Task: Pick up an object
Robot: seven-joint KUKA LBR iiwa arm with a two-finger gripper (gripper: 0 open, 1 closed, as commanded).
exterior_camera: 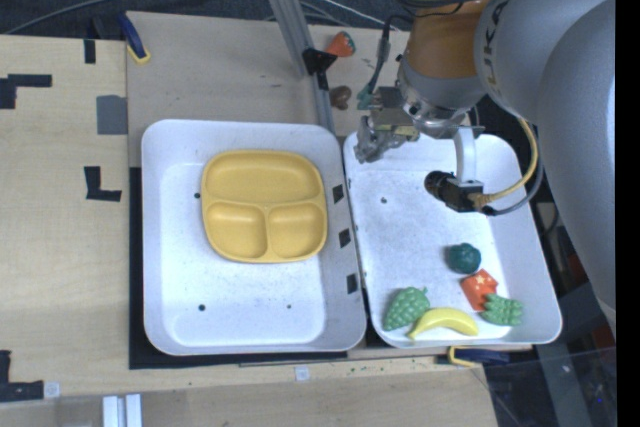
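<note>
A yellow divided plate (265, 205) is seen in the left bin (160, 245), well to the left of the fingers (368, 147) and lower. The fingers are held over the top left corner of the right bin (530, 245); whether they are apart cannot be told. Far below them to the right, green grapes (406, 307), a banana (445, 322), a dark green ball (463, 258) and a red toy (479, 287) are grouped.

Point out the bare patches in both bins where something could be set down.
Left bin: bare floor below the yellow divided plate, toward the near rim. Right bin: open middle between the gripper and the toys. Crowded: near corner holding teal ball, grapes, banana.
</note>
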